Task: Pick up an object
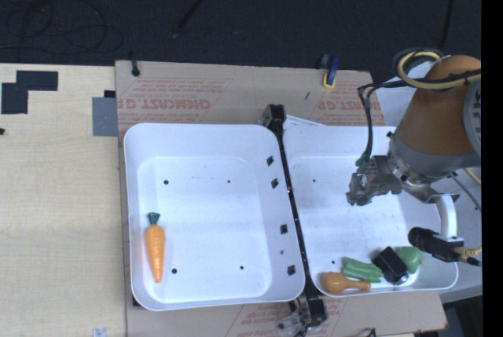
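Camera view looking down on the bench: a black rail (284, 194) runs between the two shallow white plastic bins, and everything below is placed against it.

On the rail's left side lies the left bin (130, 194). A plastic orange carrot with a green top (155, 247) rests on its floor, well apart from the rail and close to the wall farthest from it. The carrot lies roughly parallel to the rail, with its green end pointing away from the camera.

On the rail's right side lies the right bin (322, 210). Four small things crowd its near edge, level with the rail's near end. A tan-orange pear-shaped toy (343, 283) lies closest to the rail. Next comes a green pod-shaped toy (361, 269), touching it, then a small black block (391, 263), and then a rounded green toy (409, 257) farthest from the rail.

The dark grey two-finger gripper (365, 190) hangs over the right bin's floor, about level with the rail's middle and well apart from the four toys. Nothing can be seen held in it, and I cannot tell whether it is spread or closed. The arm's orange band (440, 104) rises behind it, farther from the rail.

Both bins sit on a brown printed cardboard sheet (196, 96).
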Motion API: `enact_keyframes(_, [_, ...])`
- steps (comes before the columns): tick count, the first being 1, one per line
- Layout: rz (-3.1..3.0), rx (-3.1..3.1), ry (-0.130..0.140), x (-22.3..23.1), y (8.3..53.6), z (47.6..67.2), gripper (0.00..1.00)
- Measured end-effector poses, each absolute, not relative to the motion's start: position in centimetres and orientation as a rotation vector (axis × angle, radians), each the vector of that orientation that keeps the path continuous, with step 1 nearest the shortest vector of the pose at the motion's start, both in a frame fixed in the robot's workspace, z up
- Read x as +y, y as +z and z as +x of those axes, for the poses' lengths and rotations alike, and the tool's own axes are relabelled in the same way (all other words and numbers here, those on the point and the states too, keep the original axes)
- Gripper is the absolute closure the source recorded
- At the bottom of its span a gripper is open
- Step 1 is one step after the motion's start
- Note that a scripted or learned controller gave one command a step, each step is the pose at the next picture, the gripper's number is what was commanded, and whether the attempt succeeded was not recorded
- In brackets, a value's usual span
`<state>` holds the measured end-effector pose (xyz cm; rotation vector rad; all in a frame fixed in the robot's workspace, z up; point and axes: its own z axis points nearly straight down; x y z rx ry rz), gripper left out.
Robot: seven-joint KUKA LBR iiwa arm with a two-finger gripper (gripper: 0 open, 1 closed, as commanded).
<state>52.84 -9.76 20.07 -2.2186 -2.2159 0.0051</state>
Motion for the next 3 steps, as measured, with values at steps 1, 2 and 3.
enact_keyframes(1, [-2.220, -2.221, 0.003, -9.4, 14.7, 57.7, 1.00])
enact_keyframes(2, [-2.224, -2.217, 0.002, -9.5, 15.0, 57.5, 0.00])
enact_keyframes(3, [-2.225, -2.214, 0.004, -9.6, 16.0, 57.5, 1.00])
